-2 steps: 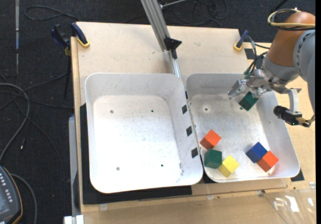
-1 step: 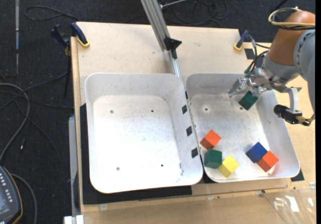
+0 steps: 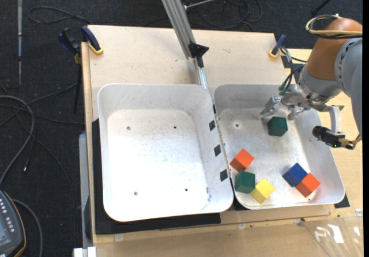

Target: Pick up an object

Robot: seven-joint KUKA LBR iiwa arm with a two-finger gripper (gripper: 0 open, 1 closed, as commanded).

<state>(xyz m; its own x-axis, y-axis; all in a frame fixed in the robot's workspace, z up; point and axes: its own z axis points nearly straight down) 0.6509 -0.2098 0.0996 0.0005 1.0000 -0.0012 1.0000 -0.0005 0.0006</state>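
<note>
Six blocks lie in the right bin: a dark green block near the bin's far middle, an orange block, a second green block with a yellow block touching it, and a blue block touching a further orange block near the front right corner. The left bin stands beside it, their rims meeting along the middle.

The arm reaches in from the right, and the gripper sits directly above the dark green block, its metal fingers spread to either side of the block's top. The block appears to rest on the bin floor or just off it; whether the tool is released or clenched on it cannot be told from this angle.

Judgement: the step in hand is the grasp itself, at the dark green block. The next move calls for a firm closure across the block's flat sides, then a straight lift clear of the bin floor. Risk: the block may slip out if gripped only by its upper edge.
</note>
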